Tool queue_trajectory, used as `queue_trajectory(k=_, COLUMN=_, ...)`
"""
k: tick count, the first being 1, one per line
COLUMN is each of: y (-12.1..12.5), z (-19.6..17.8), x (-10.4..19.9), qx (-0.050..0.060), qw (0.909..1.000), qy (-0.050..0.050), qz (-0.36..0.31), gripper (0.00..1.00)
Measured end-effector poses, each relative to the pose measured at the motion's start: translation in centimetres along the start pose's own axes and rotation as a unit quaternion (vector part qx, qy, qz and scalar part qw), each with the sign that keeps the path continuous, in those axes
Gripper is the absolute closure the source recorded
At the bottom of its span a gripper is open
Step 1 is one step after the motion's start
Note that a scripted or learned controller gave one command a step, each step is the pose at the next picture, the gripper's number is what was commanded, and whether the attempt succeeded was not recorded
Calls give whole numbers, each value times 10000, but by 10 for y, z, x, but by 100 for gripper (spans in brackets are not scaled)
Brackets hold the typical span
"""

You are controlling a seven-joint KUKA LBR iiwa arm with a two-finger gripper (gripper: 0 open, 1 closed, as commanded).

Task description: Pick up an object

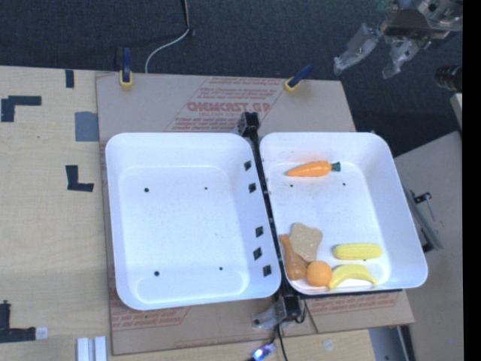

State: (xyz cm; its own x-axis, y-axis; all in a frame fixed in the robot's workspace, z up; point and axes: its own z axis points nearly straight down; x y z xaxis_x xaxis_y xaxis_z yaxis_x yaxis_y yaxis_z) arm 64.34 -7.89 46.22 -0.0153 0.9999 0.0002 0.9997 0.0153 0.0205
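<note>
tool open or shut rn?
Open. The tool hangs above the bench beyond the right bin, its two fingers splayed apart with nothing between them.

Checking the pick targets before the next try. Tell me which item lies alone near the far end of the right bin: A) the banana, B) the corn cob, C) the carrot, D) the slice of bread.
C: the carrot lies by itself toward the far end of the right bin, while the other items cluster at its near edge.
</note>
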Motion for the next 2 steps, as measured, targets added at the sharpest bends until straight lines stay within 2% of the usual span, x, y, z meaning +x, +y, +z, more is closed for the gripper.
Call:
queue_trajectory(k=1, y=-3, z=1, x=-8, qx=104, qw=9999, qy=-14, qz=64, gripper=100)
queue_trajectory(k=2, y=10, z=-52, x=41, qx=74, qw=10000, qy=-4, qz=50, gripper=100)
